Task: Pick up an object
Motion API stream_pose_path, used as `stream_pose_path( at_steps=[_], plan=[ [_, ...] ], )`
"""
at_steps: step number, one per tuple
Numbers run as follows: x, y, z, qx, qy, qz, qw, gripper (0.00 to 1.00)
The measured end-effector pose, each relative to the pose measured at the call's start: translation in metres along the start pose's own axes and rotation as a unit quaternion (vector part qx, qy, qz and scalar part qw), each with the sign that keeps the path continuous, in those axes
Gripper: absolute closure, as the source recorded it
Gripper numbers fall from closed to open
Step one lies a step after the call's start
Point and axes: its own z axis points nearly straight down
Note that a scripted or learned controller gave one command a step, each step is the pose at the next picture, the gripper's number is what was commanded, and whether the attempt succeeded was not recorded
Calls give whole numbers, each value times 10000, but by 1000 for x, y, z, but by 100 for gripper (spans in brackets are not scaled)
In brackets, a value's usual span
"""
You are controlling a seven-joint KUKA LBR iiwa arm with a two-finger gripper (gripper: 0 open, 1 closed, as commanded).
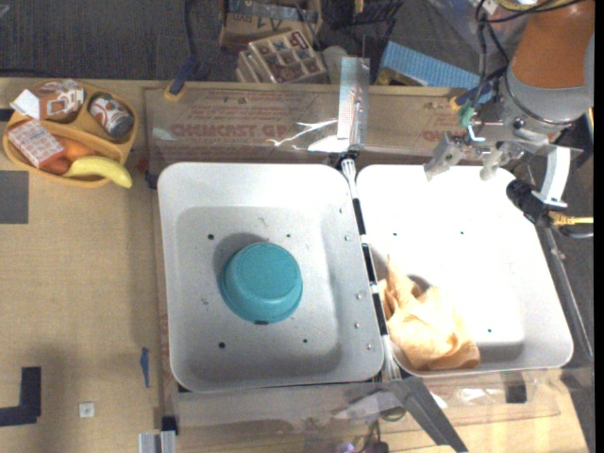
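End effector [464, 161] up over the back edge of the right bin [557, 338], fingers spread, nothing between them.

The two fingertips stand well apart above the bin's far rim, touching no object. Orange cloth [429, 324] lies crumpled in the right bin's near-left corner, against the wall shared with the left bin [179, 206]; its long axis runs from the divider toward the near rim. Teal bowl [262, 281] sits upside down mid left bin. Fruit tray [66, 140] on the counter [75, 300], far left.
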Motion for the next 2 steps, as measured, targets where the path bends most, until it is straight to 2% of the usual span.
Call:
stream_pose_path(
  at_steps=[1,2],
  plan=[
    [25,-63,79,2,-3,-381,9993,0],
    [24,-19,16,-21,-12,-1577,9875,0]
  ],
)
